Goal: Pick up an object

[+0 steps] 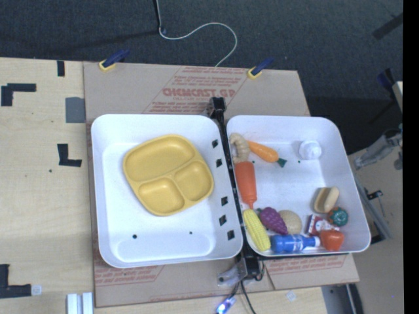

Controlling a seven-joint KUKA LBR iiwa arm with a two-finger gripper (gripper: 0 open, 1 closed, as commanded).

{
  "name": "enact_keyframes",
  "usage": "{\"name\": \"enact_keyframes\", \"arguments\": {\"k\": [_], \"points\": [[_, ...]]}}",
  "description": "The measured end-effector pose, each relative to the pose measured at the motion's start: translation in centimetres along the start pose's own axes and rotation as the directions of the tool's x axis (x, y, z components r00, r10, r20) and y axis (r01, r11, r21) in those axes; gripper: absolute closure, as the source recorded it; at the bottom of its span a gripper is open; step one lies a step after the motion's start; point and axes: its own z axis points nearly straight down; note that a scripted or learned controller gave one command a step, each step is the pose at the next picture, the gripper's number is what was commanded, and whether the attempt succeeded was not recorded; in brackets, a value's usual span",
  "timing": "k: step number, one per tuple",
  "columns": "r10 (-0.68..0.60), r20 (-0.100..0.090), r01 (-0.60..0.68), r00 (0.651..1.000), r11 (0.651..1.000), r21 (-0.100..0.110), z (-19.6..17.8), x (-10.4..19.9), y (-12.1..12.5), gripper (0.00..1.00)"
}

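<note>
Count first: 2 shallow white plastic bins, left bin (108,175) and right bin (340,149), touching along their inner walls on 1 brown cardboard sheet (190,90). Left bin holds 1 item, a yellow plastic plate w/ three compartments (169,174), lying flat, roughly mid-bin.

Right bin: I make it 12 toy items.
- 1 orange carrot w/ green tip (264,152) and 1 cream knobbly piece (239,146), both near the top-left corner
- 1 long orange-red sausage-shaped piece (246,182) along the left wall
- 1 small white round cap-like piece (309,150), apart from the rest, upper right
- 1 yellow corn cob (256,229), touching 1 purple lumpy piece (273,220)
- 1 beige round piece (292,222)
- 1 blue-and-white bottle (292,243) lying on its side by the bottom wall
- 1 red-and-white packet (317,225)
- 1 red-orange tomato-like ball (332,240) in the bottom-right corner
- 1 dark green round piece (338,216)
- 1 tan bun-shaped piece (326,199) by the right wall

Also 2 yellow-blue clamps, one (114,59) at the cardboard's top-left corner, other (260,67) at its top-right, and 1 thin white cable (196,30).

Jaws: I can't tell whether they're apart or together, or where the pick candidates lie rel. to them. All candidates rest on the bin floors.
</note>
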Motion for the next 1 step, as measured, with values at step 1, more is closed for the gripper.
{"name": "enact_keyframes", "arguments": {"k": [1], "points": [[-0.014,-0.002,0.014,1.0,1.0,-0.004,-3.99,9.41,0.32,1.0]]}}
